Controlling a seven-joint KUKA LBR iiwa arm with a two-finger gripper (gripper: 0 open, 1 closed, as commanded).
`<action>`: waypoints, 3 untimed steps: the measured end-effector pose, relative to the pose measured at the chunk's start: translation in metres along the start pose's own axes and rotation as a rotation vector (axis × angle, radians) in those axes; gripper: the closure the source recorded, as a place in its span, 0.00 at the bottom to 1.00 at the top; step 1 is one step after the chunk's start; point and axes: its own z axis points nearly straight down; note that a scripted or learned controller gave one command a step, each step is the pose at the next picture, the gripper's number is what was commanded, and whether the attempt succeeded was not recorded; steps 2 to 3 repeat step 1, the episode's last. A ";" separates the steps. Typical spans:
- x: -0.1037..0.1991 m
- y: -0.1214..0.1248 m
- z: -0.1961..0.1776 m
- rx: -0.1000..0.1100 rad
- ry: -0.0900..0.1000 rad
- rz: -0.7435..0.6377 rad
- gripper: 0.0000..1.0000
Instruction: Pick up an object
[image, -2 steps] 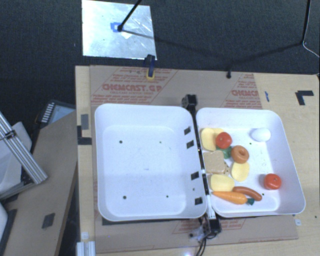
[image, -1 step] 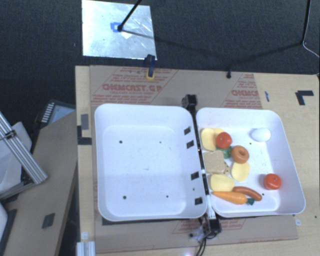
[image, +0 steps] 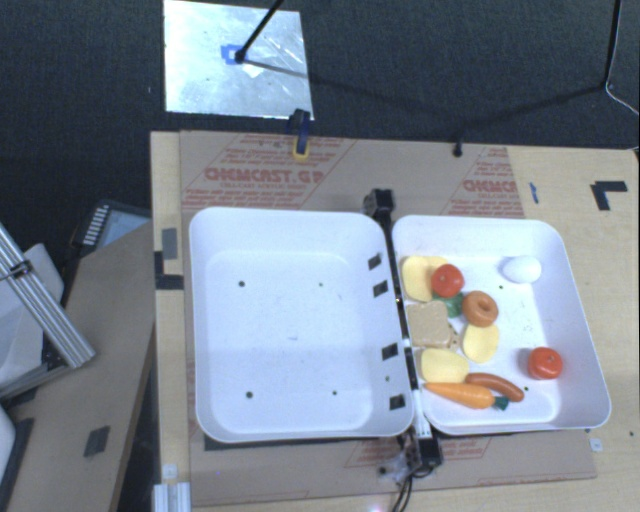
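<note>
Toy food, including a carrot (image: 458, 394), lies in the right bin (image: 560, 250); pincer's state cannot be told.

Nothing of the arm's pose or grip can be read at this moment (along the right side of the view, where it reaches in, the bench (image: 600, 170) and the right bin (image: 572, 320) show whole, rim to rim)
</note>
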 end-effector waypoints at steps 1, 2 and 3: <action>-0.001 -0.026 0.000 0.003 0.003 0.004 1.00; -0.001 -0.026 0.000 0.003 0.003 0.004 1.00; -0.001 -0.026 0.000 0.003 0.003 0.004 1.00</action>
